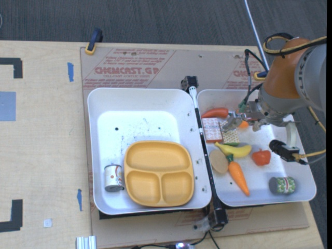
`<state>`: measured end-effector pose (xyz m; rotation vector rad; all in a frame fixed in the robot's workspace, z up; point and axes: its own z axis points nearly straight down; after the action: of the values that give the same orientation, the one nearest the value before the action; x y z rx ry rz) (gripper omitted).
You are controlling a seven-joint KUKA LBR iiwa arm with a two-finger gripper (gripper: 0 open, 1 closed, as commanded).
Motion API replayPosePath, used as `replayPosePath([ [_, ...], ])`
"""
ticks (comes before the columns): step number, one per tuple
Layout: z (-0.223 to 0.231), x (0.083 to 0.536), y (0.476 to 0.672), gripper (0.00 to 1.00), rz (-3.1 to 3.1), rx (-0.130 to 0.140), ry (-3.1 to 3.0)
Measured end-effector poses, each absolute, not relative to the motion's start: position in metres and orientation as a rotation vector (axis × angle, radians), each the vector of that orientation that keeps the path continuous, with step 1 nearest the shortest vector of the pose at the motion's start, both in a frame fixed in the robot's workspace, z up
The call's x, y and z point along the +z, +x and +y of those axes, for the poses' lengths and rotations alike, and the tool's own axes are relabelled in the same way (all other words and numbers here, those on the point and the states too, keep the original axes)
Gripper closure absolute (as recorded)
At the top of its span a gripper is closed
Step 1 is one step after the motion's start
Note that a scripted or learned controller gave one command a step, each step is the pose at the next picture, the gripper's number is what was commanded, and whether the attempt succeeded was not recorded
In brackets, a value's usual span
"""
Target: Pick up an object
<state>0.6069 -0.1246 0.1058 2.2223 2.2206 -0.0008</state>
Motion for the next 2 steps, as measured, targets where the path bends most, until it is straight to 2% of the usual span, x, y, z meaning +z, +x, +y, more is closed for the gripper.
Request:
replayPosePath([
  [1,-0.101,0.089,0.607,0.00,2.212,0.001,2.217],
  [2,-0.098,0.091,0.590,0.00,2.205,0.009,2.214],
])
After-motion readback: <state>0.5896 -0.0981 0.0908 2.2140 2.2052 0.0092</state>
